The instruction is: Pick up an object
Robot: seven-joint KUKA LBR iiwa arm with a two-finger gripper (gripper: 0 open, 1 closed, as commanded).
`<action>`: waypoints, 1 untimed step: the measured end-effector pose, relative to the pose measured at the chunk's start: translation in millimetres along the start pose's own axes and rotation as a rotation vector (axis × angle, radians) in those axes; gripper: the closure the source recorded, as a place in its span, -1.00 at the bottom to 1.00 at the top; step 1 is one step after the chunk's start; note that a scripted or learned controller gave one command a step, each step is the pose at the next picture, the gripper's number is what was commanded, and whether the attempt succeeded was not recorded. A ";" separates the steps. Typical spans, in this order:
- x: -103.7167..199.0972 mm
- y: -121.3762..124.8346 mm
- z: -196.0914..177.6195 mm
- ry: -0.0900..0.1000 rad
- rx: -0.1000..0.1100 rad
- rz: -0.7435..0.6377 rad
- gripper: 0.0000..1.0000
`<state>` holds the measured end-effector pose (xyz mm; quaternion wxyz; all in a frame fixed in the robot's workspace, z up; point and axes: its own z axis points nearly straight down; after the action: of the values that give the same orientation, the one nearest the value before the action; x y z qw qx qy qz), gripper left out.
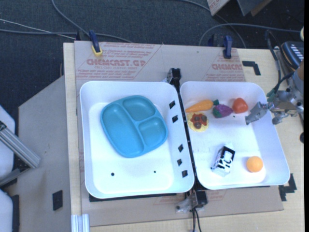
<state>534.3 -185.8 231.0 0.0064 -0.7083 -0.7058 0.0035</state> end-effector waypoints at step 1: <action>0.5 2.7 -6.8 -0.003 -0.013 -0.004 -1.00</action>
<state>537.1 -185.4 237.7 0.0007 -0.7071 -0.7071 0.0000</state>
